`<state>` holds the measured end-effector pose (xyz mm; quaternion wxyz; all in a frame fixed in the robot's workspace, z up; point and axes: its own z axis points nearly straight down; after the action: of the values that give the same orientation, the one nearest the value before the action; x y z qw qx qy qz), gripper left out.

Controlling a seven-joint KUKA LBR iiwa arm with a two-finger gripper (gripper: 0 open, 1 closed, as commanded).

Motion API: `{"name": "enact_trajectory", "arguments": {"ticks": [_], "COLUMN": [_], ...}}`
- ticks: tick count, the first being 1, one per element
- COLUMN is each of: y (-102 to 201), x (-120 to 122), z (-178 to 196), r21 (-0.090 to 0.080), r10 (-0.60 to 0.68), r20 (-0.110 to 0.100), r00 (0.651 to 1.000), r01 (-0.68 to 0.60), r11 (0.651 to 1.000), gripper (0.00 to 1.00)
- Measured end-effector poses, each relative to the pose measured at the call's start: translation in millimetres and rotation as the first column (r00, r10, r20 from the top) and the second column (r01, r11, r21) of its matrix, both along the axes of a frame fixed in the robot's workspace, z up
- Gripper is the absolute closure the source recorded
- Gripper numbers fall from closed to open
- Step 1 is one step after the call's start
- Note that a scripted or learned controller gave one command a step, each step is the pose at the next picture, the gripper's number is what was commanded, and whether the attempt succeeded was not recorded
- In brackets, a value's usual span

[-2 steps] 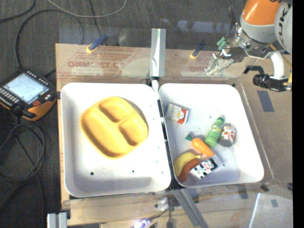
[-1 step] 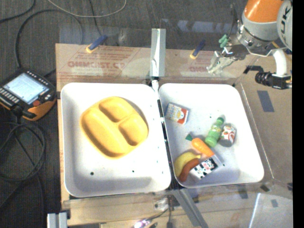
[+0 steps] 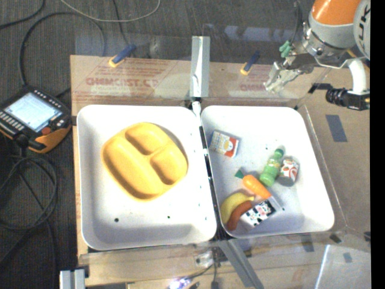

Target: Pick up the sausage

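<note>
Fingers [image 3: 278, 80] of the gripper [image 3: 283, 79] are being seen as pale prongs pointing down and to the left above the cardboard behind the right bin [image 3: 313, 161], but whether they are spread or pressed together cannot be told from this slant. Nothing is being seen between them. The gripper is being carried by the grey arm [image 3: 337, 17] with its orange band, reaching in at the upper right, well apart from everything in the bins.

The sausage [image 3: 239, 212], reddish brown and curved, is being seen near the front edge of the right bin, lying against a yellow banana [image 3: 230, 203] on its left and touching a small black-and-white carton [image 3: 260, 212] on its right. A carrot [image 3: 257, 185] is lying just above them, beside a green bottle [image 3: 272, 168] and a small can [image 3: 289, 171]. A small red and white box [image 3: 224, 143] is lying apart, nearer the back left corner of that bin.

The left bin [image 3: 96, 221] is being occupied by a yellow divided plate [image 3: 144, 160], resting a little tilted near its middle. A handheld control pad [image 3: 33, 118] is lying on the floor at the far left.
</note>
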<state>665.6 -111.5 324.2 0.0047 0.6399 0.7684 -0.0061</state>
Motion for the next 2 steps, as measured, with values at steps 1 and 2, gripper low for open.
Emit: {"name": "enact_trajectory", "arguments": {"ticks": [1, 2], "y": [-0.1, 0.0], "x": [0.4, 0.9], "z": [9.2, 18.4], "r21": [-0.004, -0.008], "r10": [0.0, 0.0], "r20": [0.0, 0.0], "r00": [1.0, 1.0], "r01": [0.0, 0.0], "r11": [1.0, 1.0], "gripper": [1.0, 1.0]}}
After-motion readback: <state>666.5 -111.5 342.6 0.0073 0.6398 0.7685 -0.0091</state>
